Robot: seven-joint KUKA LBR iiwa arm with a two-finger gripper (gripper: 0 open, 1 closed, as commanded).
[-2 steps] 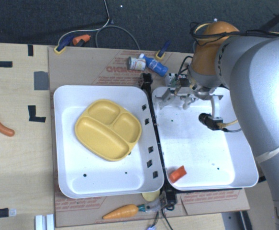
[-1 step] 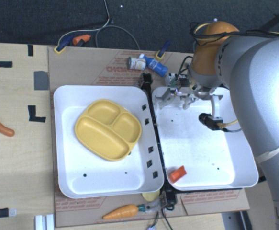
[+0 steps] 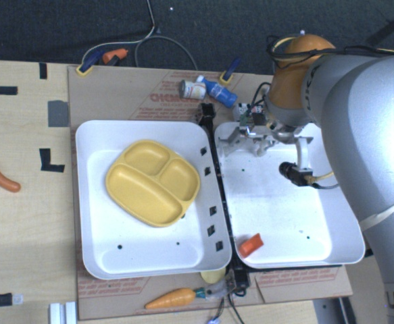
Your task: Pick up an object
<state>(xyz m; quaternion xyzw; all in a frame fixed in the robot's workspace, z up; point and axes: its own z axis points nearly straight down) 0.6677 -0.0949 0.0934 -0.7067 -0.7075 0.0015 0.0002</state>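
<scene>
The small orange block [image 3: 251, 244] lies near the front left corner of the right bin [image 3: 318, 248], probably light, stiff and easiest pinched across its narrow sides, well apart from the gripper [image 3: 264, 139], whose state I cannot tell.

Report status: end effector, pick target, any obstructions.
End effector low at right white bin's far left corner. Small orange block lies loose at that bin's near edge, well apart. Nothing between them.
</scene>
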